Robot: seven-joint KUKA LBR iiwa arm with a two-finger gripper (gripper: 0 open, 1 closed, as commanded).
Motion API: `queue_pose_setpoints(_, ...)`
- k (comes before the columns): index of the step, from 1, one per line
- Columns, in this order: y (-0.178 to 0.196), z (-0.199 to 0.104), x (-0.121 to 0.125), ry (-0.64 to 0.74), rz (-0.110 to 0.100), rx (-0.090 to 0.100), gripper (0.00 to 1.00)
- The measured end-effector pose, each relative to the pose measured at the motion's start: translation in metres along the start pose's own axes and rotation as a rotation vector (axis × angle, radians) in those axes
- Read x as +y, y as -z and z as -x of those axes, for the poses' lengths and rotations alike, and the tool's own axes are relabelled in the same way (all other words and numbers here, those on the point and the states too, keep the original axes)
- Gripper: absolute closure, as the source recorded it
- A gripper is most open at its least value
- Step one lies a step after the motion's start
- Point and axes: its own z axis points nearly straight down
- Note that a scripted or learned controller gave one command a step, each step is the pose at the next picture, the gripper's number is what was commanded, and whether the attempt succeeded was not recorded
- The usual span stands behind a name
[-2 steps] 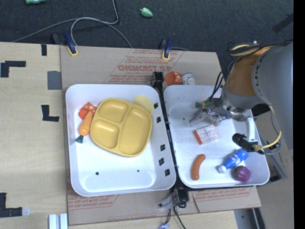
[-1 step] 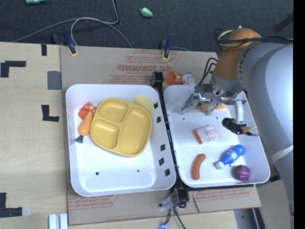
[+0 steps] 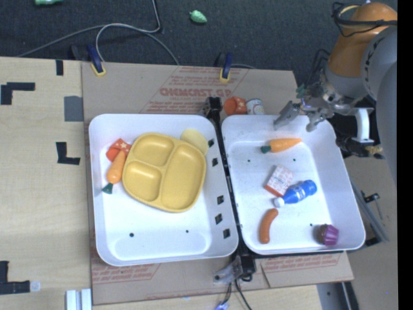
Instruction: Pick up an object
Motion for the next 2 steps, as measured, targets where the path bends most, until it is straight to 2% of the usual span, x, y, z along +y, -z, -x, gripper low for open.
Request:
queue_pose_setpoints(1, -0.097, -0.0192, -0.0102, 0.001, -0.001, 0.001, 0.0)
queue_pose_setpoints(2, -0.0986, -0.0172, -0.0027, -0.001, -0.015, 0.005, 0.0)
